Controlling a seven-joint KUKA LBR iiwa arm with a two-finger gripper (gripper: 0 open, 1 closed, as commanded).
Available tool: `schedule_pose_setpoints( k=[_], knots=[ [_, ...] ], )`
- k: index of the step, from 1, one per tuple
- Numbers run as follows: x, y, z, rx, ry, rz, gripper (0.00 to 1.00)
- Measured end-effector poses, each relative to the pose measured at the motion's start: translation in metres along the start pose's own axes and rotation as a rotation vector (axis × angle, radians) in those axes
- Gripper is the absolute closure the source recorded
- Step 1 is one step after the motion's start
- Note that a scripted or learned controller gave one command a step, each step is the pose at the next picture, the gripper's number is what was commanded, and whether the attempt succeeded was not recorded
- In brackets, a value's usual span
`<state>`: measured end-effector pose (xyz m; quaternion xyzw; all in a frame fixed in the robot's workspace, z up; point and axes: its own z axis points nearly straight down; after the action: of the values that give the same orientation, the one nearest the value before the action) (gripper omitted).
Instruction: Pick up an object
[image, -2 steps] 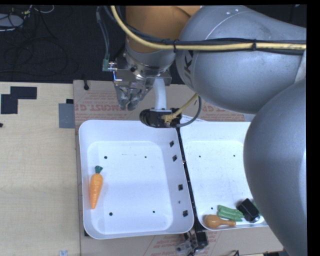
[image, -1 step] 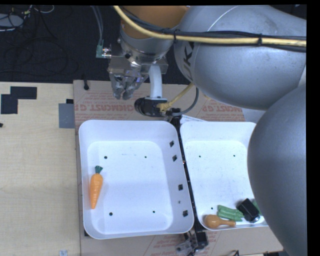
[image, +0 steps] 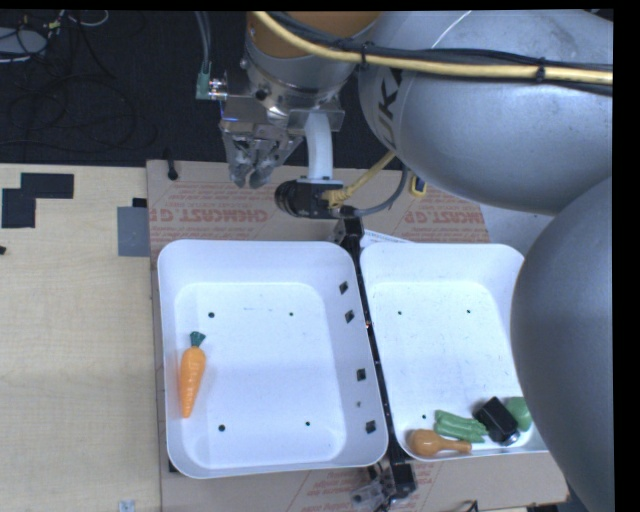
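An orange toy carrot (image: 191, 373) with a green top lies near the left wall of the left bin (image: 255, 262). In the right bin's (image: 440, 262) near right corner sit a tan drumstick-shaped toy (image: 437, 443), a green pod-like toy (image: 460, 426), a black block (image: 497, 420) and a green piece (image: 520, 410) behind it. My gripper (image: 253, 173) hangs high above the cardboard behind the left bin, well away from every object. Nothing shows between its fingers.
The grey arm (image: 500, 110) fills the upper right and covers part of the right bin's far side. A black divider strip (image: 358, 320) runs between the bins. A cardboard sheet (image: 200, 205) lies under them, and a wooden bench top (image: 70, 330) spreads to the left.
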<state>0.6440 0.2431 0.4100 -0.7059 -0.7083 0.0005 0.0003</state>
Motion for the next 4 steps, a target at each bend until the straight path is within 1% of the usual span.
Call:
schedule_pose_setpoints(
  k=[1,2,3,4],
  knots=[
    [-0.041,-0.001,0.055,0.008,-0.004,0.006,1.00],
    [-0.016,-0.001,-0.125,-0.016,0.005,-0.001,1.00],
    [0.000,-0.001,0.045,0.017,-0.006,0.001,1.00],
    [-0.001,0.000,-0.024,-0.003,0.001,0.001,1.00]
  ],
)
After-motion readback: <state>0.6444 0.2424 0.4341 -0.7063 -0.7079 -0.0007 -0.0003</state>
